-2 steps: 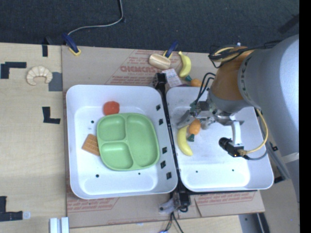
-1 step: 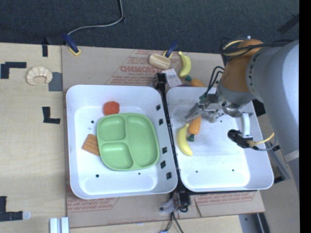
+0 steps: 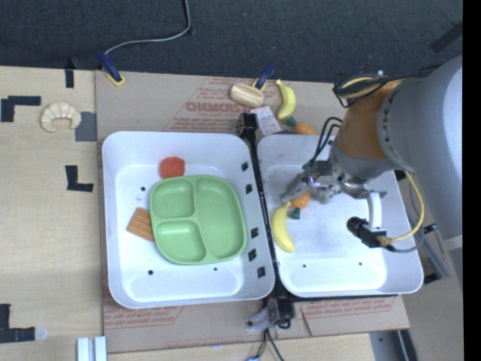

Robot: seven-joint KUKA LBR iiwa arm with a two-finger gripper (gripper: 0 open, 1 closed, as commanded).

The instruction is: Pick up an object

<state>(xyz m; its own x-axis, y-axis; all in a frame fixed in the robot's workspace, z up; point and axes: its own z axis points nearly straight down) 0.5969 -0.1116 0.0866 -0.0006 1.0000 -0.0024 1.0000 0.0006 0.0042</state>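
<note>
The gripper [image 3: 302,192] sits low in the right bin [image 3: 391,277], apparently closed on a small orange carrot-like piece [image 3: 301,200] just above the bin's banana [image 3: 282,230], to lift it.

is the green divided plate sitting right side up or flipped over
Right side up: the green plate in the left bin shows three hollow compartments facing up.

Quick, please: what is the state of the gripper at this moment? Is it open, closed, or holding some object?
Gripper: low in the right bin, at a small orange object beside the banana; open or closed cannot be told, and no hold is visible.
</note>
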